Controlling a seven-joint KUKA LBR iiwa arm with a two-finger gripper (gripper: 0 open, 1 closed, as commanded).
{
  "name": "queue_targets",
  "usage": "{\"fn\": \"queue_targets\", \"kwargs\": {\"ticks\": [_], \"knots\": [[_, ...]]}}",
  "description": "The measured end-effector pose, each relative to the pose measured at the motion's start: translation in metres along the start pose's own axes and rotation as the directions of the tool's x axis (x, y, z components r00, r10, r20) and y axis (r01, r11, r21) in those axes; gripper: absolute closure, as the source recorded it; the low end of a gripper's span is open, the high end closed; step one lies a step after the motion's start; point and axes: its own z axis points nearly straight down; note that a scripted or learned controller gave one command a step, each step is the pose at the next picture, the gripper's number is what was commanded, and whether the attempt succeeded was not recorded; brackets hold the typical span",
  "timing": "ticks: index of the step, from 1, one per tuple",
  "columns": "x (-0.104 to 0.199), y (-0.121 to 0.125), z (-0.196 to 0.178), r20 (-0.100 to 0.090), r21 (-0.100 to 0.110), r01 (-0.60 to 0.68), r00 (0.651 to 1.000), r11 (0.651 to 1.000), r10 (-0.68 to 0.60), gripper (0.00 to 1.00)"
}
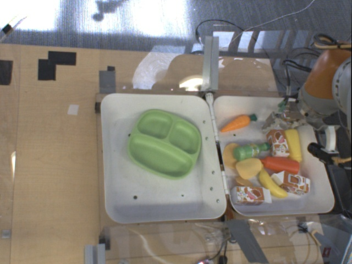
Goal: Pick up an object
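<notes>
Right bin, white, shallow: holds all the loose toy food, any of which could serve as the pick item.
- Carrot, orange w/ green top, at the bin's far left part, lying flat, apart from the rest.
- Green bottle, on its side near bin centre, cap end toward the carton on its right.
- Carton, red/white print, right of the bottle, touching the corn.
- Corn, yellow, lying lengthwise, right of the carton.
- Red-orange pepper, just below the bottle.
- Yellow lemon-like piece, left of the pepper, touching it; an orange-yellow slice at its left, near the bin's left wall.
- Banana, yellow, below the pepper, slanted.
- 2nd carton, lying flat by the bin's near wall, left of the banana.
- 3rd carton, red/white, right of the banana.

End effector: over the bin's far right part, just above the first carton and the corn; metal tip partly blurred, so opening cannot be judged; nothing seen in its hold. Arm, orange band and grey casing, comes in past the bin's right edge.

Left bin: touching the right bin along a shared divider; contains a green compartment plate, three sections, slightly rotated, about central.

Table: light wood, black marks at its far left.
</notes>
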Motion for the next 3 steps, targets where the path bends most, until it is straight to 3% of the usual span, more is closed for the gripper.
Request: {"fn": "queue_targets", "kwargs": {"ticks": [1,2,3], "knots": [[0.002,0.003,-0.012,0.001,-0.006,0.005,1.0,1.0,-0.005,1.0],[0.093,-0.038,-0.132,-0.002,0.001,0.098,0.995,0.995,-0.098,1.0],[0.142,-0.069,-0.133,-0.003,0.005,0.167,0.986,0.986,-0.167,1.0]]}}
